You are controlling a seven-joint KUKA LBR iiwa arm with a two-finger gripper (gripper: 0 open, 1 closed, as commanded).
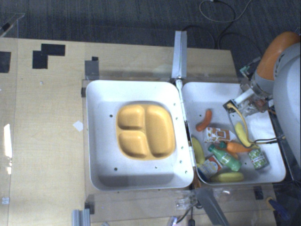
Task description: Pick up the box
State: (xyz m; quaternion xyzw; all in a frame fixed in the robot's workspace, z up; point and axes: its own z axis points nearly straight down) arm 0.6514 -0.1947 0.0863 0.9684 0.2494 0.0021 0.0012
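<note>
Here we go: the arm reaches in from the right, and the hand (256, 103) hovers over the far right corner of the right bin (207, 91). Is it open or closed? I can't tell from up here, the wrist hardware hides it. Nothing seems to be gripped.

Now the target. The box (217, 134), a small white and orange carton, lies flat near the middle of that same bin. From the hand it sits down and to the left in this view, toward the bin's centre and the divider. Its long axis runs roughly left to right across the picture, with a slight tilt.

Traffic is the story. A banana (241, 133) lies right on the line between hand and box, just beside the box's right end. A carrot (236, 148) and a green bottle (225, 157) crowd its near edge, touching or very nearly so. A red sausage-shaped piece (203, 120) sits just beyond its far left corner. Below the bottle there may be a second, smaller carton, but it is half buried and I won't swear to it.

My read: the move has to carry the hand left and toward the camera, past the banana. The box's far long side looks like its freest edge. The left bin (101, 126), with its yellow divided tray (145, 130), plays no part.
</note>
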